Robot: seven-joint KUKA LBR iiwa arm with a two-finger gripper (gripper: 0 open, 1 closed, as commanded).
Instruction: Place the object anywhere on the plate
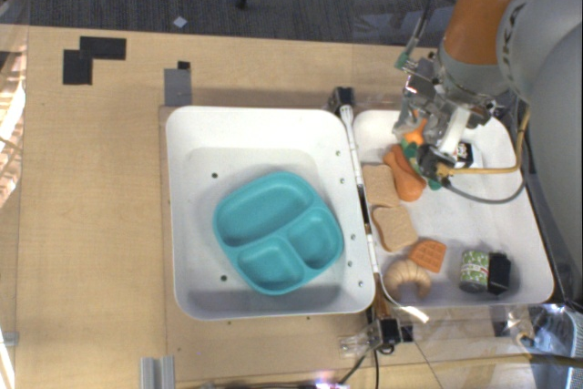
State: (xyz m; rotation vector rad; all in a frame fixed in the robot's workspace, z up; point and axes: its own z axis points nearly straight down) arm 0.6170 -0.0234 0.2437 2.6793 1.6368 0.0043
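A teal divided plate (278,232) lies in the left bin (196,137), tilted toward the front right. In the right bin (524,223), an orange toy carrot (406,177) lies near the back left. My gripper (426,144) is low over the carrot's rear end and hides part of it. The grey arm with its orange band (483,14) comes in from the upper right. From this angle I cannot make out whether anything is in the gripper's hold.
The right bin also holds a bread slice (394,227), an orange cracker (427,254), a croissant (409,279), a green can (474,271) and a black block (498,273). A divider rail (358,182) separates the bins. A cable (483,191) loops beside the gripper.
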